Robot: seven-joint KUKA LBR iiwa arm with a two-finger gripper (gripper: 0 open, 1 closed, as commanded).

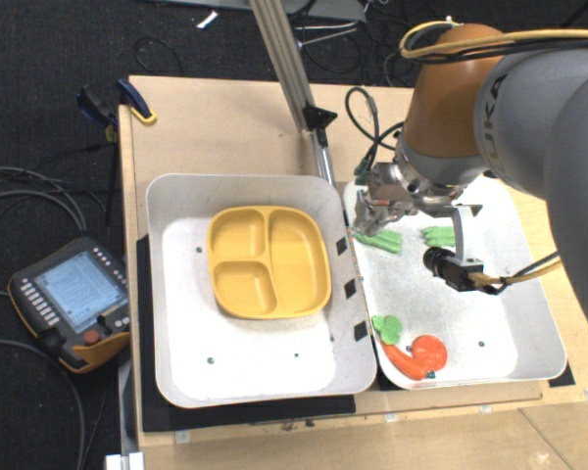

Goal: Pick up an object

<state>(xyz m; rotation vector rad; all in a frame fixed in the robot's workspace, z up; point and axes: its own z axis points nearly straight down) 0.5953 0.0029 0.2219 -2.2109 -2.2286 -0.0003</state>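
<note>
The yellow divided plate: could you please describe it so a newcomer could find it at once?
Look at the left white bin. The yellow divided plate lies in its middle, flat and face up. Its three compartments and plain yellow colour set it apart from the small green and orange toys in the other bin.

A green toy piece (379, 240) lies flat right under the end effector (372, 218). Another green piece (438, 234) lies just beside it on the right. An orange and red toy with green leaves (412, 352) lies well below it.
</note>
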